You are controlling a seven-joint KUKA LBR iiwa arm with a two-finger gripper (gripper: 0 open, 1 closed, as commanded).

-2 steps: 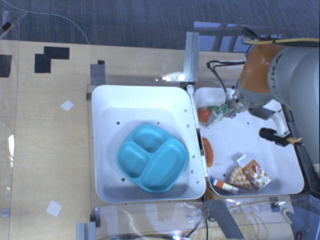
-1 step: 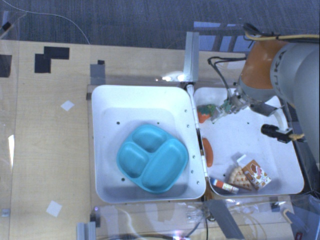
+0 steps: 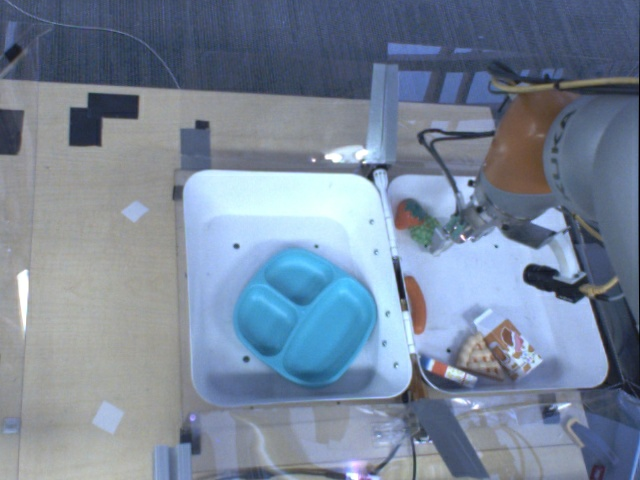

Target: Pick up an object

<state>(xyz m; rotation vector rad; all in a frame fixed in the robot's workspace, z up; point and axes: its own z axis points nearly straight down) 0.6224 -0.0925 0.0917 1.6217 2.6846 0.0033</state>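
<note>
1. Reaching into the right bin from the right, the gripper sits low at a small orange and green object, possibly a toy carrot, near the bin's far left corner. Whether it is apart or clamped on anything I cannot tell; the tip is too small and blurred.
2. That object lies just beside the wall between the two bins, so a closing grasp could pinch against the wall or nudge the piece into the corner and slip off it.
3. An orange sausage-shaped item lies along the same wall nearer the camera, and a waffle-print packet and a white tube with a red cap rest near the front edge, well apart from the gripper; these look safe from a stray sweep.
4. The left bin holds a blue divided plate.
5. Both bins stand on a pale wooden bench with black markers, before dark carpet.
</note>
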